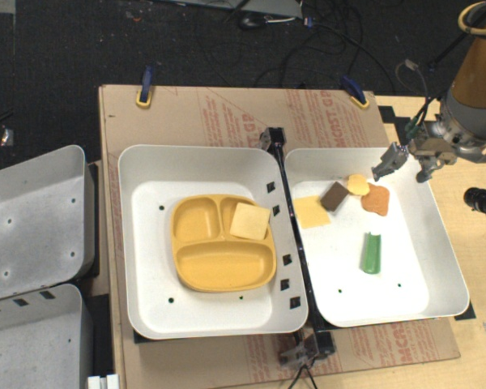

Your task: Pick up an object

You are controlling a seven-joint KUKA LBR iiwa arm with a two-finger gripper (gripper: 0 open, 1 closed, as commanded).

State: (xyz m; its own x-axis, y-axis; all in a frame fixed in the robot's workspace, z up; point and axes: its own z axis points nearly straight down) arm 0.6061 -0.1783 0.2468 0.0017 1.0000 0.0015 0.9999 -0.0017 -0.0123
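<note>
Five small objects lay in the right bin (437,241): nearest, a green block (372,253), upright toward twelve o'clock; farther, an orange piece (377,200), at seven o'clock from the open, empty gripper (408,164).

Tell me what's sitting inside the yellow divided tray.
A pale yellow square block lies in the yellow divided tray's upper right compartment. The tray floor beneath the block is covered.
</note>
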